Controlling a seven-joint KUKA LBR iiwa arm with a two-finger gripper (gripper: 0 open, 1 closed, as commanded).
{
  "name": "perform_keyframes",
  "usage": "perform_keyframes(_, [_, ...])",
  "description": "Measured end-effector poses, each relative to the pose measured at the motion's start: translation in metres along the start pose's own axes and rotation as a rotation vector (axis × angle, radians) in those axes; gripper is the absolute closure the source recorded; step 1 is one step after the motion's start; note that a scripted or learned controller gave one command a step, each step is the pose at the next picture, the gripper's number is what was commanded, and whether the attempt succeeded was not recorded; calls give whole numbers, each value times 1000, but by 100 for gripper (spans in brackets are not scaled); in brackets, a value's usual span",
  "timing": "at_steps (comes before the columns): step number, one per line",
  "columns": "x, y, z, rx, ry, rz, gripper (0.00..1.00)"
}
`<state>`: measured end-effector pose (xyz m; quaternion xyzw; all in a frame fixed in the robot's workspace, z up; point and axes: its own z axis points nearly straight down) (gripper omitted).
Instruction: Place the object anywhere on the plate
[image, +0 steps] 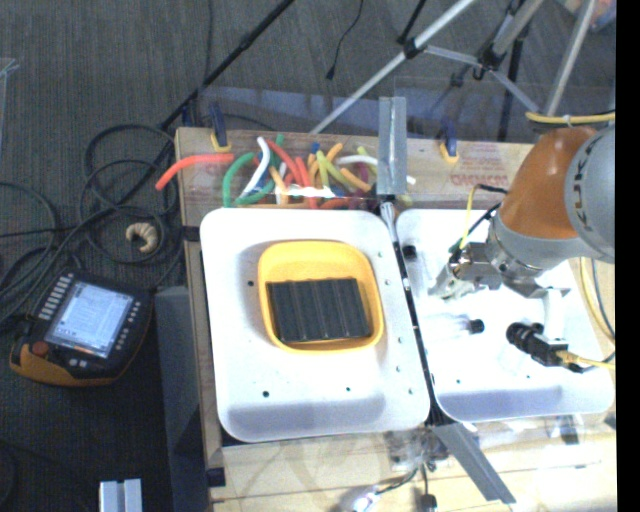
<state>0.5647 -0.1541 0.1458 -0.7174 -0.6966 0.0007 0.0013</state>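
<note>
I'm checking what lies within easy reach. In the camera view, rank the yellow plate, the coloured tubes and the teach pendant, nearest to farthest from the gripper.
1. Yellow plate, in the left bin, beside the gripper.
2. Coloured tubes, behind the bins at the bench's back edge.
3. Teach pendant, on the floor at far left.

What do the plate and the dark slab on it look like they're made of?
The plate looks like yellow plastic with a smooth, slightly glossy finish: even colour, rounded moulded rim, soft highlights. The slab looks like matt black rubber or plastic: dull, with parallel ridges along its top. Which of the two I cannot tell. Both sit in the left bin, probably smooth white plastic.
</note>
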Motion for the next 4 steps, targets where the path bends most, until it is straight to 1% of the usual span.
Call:
perform_keyframes(1, [46,-22,-52,-2,-2,-151,100])
perform_keyframes(2, [86,-63,-37,-1,0,-327,100])
perform_keyframes(3, [111,-41,-41,-2,-2,-443,100])
perform_keyframes(4, [111,-41,-41,-2,-1,-443,0])
